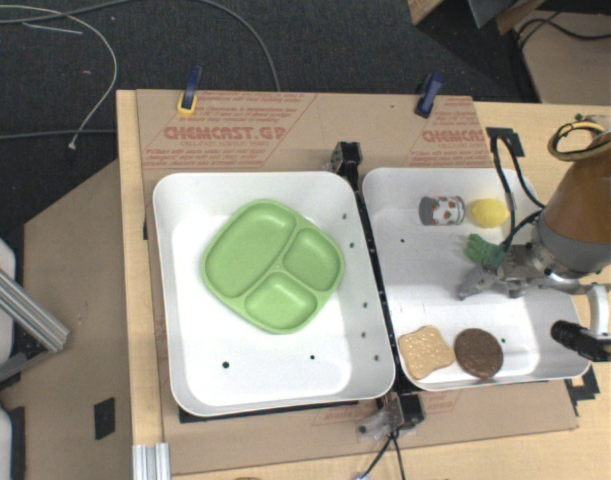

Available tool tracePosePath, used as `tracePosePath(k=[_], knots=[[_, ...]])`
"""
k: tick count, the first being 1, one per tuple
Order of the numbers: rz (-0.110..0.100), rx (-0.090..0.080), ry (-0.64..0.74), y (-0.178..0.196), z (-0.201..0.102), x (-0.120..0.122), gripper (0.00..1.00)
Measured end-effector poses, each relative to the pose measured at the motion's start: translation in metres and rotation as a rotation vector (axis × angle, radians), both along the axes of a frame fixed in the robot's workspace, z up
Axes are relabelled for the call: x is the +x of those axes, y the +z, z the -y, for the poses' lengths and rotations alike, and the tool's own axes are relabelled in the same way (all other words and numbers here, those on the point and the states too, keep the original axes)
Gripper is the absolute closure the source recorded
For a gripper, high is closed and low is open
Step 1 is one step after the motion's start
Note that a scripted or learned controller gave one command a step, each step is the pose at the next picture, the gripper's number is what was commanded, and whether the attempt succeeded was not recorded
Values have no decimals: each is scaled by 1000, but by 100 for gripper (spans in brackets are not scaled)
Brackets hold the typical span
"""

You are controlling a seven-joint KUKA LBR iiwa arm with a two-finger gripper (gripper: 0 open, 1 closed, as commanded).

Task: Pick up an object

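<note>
- The counter (135, 268) is covered with brown printed cardboard held at its far edge by a blue-and-yellow clamp (191, 88) and a blue clamp (429, 95).
- Two shallow white plastic bins sit side by side on it, their inner rims touching along a dark seam; the left bin (185, 358) holds a light green moulded plastic plate with three compartments (273, 265), lying flat and turned at an angle near the bin's middle.
- The right bin (405, 288) holds the small objects. Near its far wall lies a small grey-and-white can with red marks (441, 209) on its side, and just beside it, to the right, a yellow lemon-shaped toy (488, 212).
- A green crumpled-looking object (481, 248) lies a little nearer than the lemon, close against the metal fingers.
- At the near edge of the right bin lie a tan, square, cracker-like piece (425, 352) and a round dark brown cookie-like disc (479, 353), just beside each other.
- The grey arm with its orange band (585, 208) reaches in from the right, and the end effector (473, 284) is low over the right bin's middle, pointing left.
- Whether the end effector is spread or pressed together cannot be told here, and nothing can be made out pinched in it.
</note>
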State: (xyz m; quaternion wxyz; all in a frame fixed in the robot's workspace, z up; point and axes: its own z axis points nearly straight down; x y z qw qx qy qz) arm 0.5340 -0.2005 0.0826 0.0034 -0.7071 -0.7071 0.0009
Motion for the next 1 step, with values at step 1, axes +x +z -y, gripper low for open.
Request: tracePosePath(k=[1], knots=[[7, -2, 0, 14, 1, 2, 100]])
